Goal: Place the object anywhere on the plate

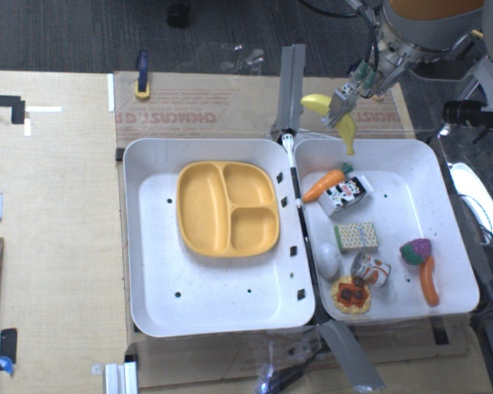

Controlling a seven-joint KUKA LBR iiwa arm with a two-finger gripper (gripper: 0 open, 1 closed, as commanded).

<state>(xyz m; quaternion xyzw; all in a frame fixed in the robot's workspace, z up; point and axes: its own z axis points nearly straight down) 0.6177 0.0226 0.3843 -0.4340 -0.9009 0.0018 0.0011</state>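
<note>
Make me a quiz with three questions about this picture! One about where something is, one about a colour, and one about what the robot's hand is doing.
1. Where is the plate?
A. In the left bin
B. In the right bin
C. On the floor

2. What colour is the plate?
A. Blue
B. Yellow
C. Green

3. What is the gripper doing?
A. Resting on the plate
B. Holding a banana above the right bin's far edge
C. Pushing the carrot

Answers:
1. A: the plate lies in the left bin, apart from the toys in the right bin.
2. B: all three of its compartments are yellow.
3. B: the banana hangs between the fingers, up above the right bin's far edge; the carrot lies untouched below.
</note>
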